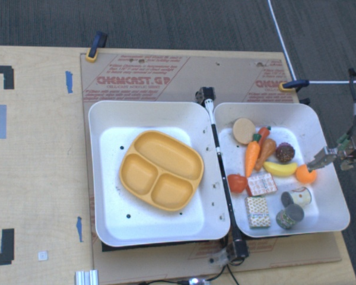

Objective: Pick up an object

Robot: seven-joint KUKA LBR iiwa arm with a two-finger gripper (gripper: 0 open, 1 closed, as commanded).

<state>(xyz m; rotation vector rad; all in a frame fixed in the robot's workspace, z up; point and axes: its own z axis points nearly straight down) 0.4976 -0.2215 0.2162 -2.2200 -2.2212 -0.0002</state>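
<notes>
Two-finger metal gripper [318,162] at three o'clock of the right white bin [329,215], fingers parted, tips just beside the small round orange toy fruit [305,175]; nothing clamped between them.

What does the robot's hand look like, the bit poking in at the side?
The end effector is small and made of pale grey metal, with thin finger pieces reaching toward the right bin. Behind it sits a darker, blockier part with a little green on it and thin dark cables running upward. It is too small and blurred to make out any markings.
</notes>
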